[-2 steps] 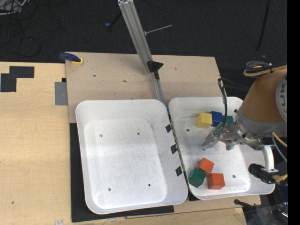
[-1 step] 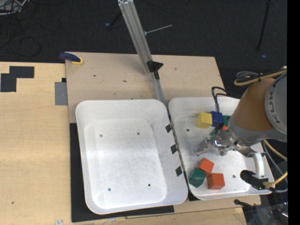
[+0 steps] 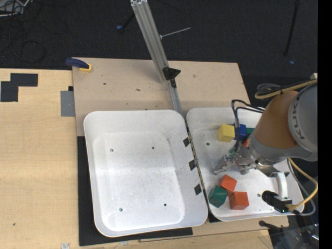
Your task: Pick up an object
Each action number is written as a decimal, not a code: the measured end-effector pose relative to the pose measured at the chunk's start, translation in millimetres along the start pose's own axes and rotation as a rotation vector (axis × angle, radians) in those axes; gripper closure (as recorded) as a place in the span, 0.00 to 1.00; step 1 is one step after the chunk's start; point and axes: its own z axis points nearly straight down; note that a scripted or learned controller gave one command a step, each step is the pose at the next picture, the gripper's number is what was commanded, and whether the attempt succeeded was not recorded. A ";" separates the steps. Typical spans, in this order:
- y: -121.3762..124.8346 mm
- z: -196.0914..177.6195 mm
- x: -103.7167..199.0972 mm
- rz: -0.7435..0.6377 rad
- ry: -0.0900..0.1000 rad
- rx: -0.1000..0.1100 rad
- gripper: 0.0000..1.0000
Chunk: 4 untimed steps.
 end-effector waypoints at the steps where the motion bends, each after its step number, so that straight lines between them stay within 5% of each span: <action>1: -0.5 -10.2 -1.2 0.008 0.002 0.001 1.00; 4: -1.9 -147.7 -16.4 -0.004 -0.002 -0.005 1.00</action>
